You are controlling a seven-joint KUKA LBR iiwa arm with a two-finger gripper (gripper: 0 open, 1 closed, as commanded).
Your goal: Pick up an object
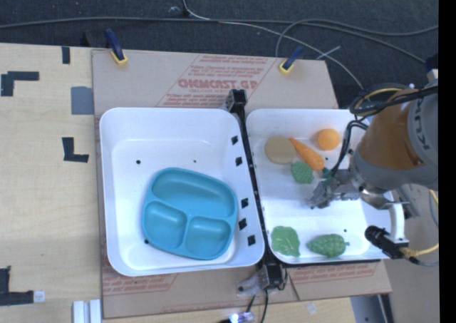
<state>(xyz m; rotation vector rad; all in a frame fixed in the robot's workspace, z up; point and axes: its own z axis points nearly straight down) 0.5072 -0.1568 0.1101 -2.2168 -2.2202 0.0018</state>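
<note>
Two white bins side by side on cardboard sheet (214, 79). Left bin (114, 143): blue divided tray (189, 213), lower centre. Right bin (285, 118): tan disc (278, 149) near top, carrot (306, 153) just beside it, orange ball (328, 138) to carrot's right, small green piece (302, 172) below carrot, 2 more green pieces along front wall, leafy one (286, 240) at left, bumpy one (328, 245) at right. Gripper (320, 197) low over mid bin, right of small green piece, apart from all items; claw state: cannot tell, too blurry. Arm (392, 143) entering from right.
</note>
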